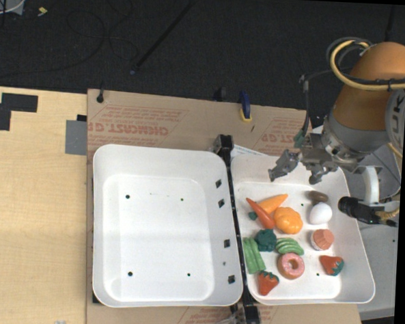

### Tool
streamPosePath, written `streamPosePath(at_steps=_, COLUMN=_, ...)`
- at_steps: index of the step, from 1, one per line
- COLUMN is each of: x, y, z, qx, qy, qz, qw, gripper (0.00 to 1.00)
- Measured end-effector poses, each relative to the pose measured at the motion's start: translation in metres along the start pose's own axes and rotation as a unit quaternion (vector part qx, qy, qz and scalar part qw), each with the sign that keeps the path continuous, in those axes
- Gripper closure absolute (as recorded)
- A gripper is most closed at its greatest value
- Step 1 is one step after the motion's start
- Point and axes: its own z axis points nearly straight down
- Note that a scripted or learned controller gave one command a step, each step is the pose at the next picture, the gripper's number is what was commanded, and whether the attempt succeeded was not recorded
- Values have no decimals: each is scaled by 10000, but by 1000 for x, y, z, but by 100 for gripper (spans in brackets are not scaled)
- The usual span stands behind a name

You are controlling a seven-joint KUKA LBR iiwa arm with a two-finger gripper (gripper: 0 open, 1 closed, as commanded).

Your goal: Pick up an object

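You have the grey two-finger gripper [302,167] hanging over the far edge of the right-hand shallow white plastic bin [362,287], its two dark fingers spread apart with nothing between them.

All candidates sit in that bin, toward its near half, heaped loosely rather than laid out; my guess is they were dropped in as mixed picking stock.

Taking the white egg-shaped piece [320,214] as landmark:
- small brown lump [317,196] just beyond it
- round orange toy fruit [288,220] beside it, toward the left-hand bin
- orange toy carrot [274,202] touching that fruit on its far side
- dark green broccoli-like piece [266,238] and pink ring doughnut [292,266] nearer the camera
- two red strawberry shapes [331,265] at the near edge

The egg lies near the gripper, a little nearer the camera and below it. The carrot is about as close. No grasp is begun; a descent is called for next.

The left-hand white bin [105,186] rests on the same tan surface [29,202].
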Motion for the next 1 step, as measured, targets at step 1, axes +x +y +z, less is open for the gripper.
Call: streamPosePath(at_steps=1, x=-49, y=-11, z=52, qx=22, qy=-5, qz=20, qw=10000, gripper=0)
